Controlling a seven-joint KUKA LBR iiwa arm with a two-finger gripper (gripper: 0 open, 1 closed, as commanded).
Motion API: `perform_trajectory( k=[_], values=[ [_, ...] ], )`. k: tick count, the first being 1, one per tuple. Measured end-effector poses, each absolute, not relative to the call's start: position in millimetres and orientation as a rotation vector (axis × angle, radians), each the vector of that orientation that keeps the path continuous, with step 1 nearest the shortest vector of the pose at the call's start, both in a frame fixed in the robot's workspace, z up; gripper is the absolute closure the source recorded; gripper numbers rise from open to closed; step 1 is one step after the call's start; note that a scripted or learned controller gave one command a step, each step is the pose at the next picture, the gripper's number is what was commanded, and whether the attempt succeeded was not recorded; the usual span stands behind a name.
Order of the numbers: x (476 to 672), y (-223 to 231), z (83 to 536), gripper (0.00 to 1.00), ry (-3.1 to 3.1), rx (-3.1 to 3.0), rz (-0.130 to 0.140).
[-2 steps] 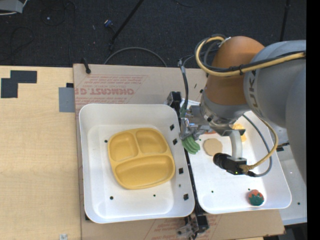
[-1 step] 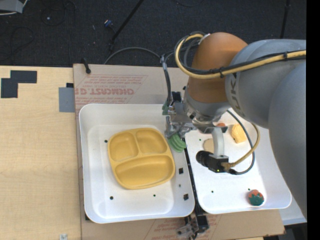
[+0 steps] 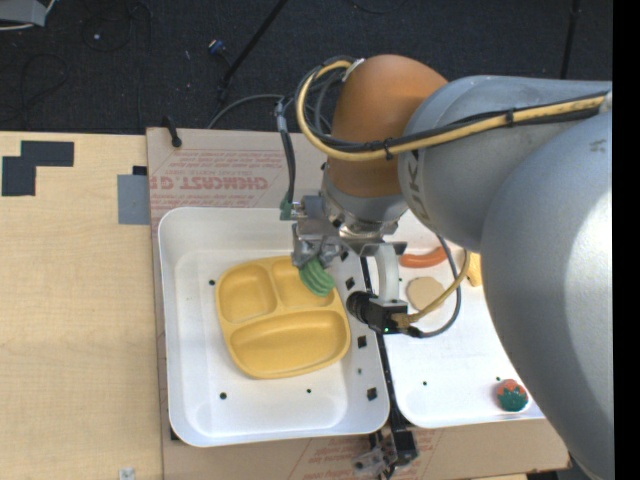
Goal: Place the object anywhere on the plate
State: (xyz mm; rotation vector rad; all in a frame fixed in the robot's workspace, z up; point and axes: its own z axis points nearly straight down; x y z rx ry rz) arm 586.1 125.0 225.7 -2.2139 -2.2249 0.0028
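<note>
Grey arm (image 3: 540, 228) bulk dominates the near right, though reading from the left, the left bin (image 3: 190, 368) holds a yellow divided plate (image 3: 280, 328). At its upper right corner the pincer (image 3: 312, 266) grips a green object (image 3: 318, 276) over the plate's edge. Right bin (image 3: 450, 398) contains a tan disc (image 3: 424, 292) and a small red-green item (image 3: 511, 395).

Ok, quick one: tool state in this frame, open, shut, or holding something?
Tool: shut on the green object, hanging over the yellow plate's upper right corner.
</note>
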Motion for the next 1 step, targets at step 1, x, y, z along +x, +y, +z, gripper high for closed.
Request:
perform_trajectory(
  k=[1],
  values=[
    [585.6,122.8,226.2,0.0,-2.223,-2.217,0.006]
  ],
)
